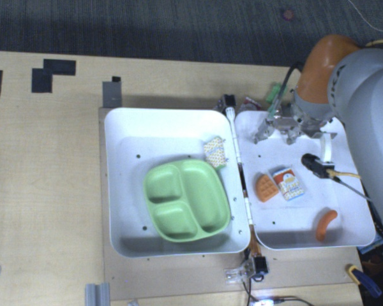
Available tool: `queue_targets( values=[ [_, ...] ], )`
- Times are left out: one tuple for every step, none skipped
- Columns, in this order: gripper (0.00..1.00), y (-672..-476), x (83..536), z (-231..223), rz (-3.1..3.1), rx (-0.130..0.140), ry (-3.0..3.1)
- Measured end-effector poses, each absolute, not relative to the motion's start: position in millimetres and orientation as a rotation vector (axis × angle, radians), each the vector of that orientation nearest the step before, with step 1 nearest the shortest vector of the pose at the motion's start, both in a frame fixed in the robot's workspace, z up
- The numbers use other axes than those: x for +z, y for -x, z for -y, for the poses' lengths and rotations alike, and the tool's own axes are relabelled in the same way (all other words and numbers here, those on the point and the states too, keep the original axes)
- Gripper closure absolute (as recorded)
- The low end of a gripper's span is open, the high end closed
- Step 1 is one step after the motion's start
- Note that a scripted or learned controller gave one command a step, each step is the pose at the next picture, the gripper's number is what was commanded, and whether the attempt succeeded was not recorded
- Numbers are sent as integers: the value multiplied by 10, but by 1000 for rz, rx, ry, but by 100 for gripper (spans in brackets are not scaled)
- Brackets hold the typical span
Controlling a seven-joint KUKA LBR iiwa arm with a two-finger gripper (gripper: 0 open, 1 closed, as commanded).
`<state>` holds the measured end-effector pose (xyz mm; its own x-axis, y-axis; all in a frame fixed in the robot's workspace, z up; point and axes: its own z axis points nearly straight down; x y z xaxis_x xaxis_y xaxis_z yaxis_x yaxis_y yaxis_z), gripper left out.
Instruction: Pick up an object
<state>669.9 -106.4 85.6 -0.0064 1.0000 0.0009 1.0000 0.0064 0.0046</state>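
Camera view: gripper (276, 134) positioned over the far end of the right bin (354, 234), finger state not discernible, waffle piece (266, 187) and small carton (290, 183) located nearer the camera than the gripper, sausage (325, 224) beyond those, green tray (187, 199) in the left bin (124, 171).

The bench (45, 190) is a light wood color. Two white bins sit on it side by side, touching. The left bin (124, 171) is the bigger one. The right bin (357, 234) is next to it. Some black patches (51, 74) mark the bench's far left part.
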Motion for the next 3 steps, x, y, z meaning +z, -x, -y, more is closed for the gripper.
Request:
queue_targets(
  values=[
    [100,-6713,974,1063,-2227,10,-2206],
    [100,-6698,1561,1917,-2221,4,-2214],
    [0,-6698,1555,1905,-2223,4,-2214]
  ],
)
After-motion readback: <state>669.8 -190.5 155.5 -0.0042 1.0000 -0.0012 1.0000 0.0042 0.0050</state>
